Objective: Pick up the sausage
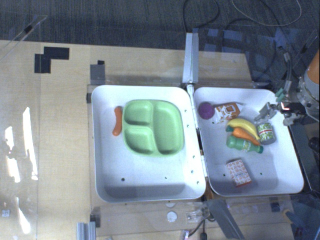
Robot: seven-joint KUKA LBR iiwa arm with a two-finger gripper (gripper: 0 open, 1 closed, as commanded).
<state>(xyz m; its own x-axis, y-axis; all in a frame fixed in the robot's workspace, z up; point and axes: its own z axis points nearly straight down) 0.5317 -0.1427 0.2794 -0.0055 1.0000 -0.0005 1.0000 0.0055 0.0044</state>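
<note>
Where the pale wooden desk (50, 149) carries two shallow white bins side by side, the left white bin (145, 186) holds the slim orange-red sausage (117, 121). It lies lengthwise along the bin floor near the left wall, just beside the left edge of a light green plastic tray with three compartments (152, 126), which sits in the middle of that bin.

Past the grey metal rail between the bins, the right white bin (270, 181) holds a cluster of small things. A round purple ball (206, 110) sits near its upper left corner, next to a flat orange-and-white packet (228, 110). Below these a yellow banana (241, 123), an orange carrot (244, 133) and a green plastic bottle (242, 144) lie close together, with a small green-labelled tin can (266, 133) on its side at their right. A red-and-white patterned box (238, 172) rests alone, lower in the bin.

My pincer (266, 112) hangs over the upper right part of the right bin, just above the can and well apart from the sausage. I cannot tell how it is set.
</note>
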